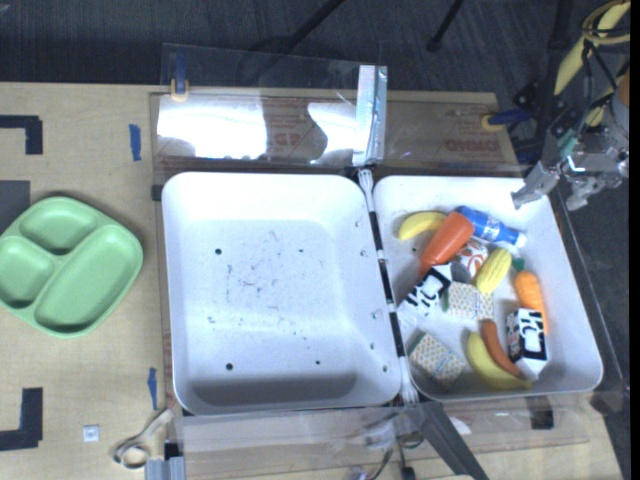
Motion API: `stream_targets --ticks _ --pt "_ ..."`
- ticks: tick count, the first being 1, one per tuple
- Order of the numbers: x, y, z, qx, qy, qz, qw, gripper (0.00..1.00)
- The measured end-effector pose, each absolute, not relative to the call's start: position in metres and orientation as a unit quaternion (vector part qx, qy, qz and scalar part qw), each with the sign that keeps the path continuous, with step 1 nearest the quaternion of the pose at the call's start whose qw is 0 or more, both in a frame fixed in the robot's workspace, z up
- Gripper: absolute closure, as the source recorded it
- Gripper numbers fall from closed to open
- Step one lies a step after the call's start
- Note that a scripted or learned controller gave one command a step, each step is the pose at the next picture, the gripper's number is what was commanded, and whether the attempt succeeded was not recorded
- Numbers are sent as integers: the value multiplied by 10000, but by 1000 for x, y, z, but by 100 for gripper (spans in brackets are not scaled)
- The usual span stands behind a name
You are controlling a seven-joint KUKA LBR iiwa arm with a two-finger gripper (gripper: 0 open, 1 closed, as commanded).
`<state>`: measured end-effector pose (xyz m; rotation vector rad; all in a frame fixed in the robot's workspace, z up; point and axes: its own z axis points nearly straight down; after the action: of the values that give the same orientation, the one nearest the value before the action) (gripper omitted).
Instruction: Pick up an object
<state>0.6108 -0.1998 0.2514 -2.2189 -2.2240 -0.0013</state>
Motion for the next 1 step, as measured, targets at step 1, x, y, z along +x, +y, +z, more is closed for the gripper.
stream_targets --ticks 1 --pt "609 -212 98 -6989 -7152 -63 3 0"
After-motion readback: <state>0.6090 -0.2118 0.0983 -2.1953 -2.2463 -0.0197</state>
